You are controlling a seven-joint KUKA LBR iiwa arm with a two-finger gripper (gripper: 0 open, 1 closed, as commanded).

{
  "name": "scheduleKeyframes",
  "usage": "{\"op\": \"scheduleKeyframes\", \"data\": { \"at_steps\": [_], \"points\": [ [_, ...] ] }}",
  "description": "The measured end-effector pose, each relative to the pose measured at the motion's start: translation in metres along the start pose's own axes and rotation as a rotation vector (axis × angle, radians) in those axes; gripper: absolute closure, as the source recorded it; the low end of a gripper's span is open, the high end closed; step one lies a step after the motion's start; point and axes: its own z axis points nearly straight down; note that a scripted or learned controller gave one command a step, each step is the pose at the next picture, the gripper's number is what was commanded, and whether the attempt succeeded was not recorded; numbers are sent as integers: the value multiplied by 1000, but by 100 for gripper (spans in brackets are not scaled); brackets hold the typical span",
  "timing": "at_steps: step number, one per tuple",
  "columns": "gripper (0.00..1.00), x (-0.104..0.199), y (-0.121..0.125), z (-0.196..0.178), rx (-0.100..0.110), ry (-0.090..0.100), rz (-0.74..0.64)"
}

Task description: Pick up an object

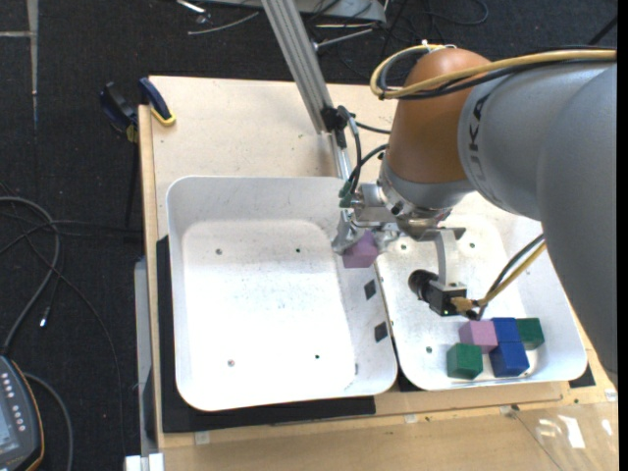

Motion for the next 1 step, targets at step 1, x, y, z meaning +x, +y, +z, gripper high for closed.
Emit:
{"op": "scheduleKeyframes", "data": {
  "at_steps": [1],
  "points": [
    [100,14,18,10,-9,-3,5]
  ]
}}
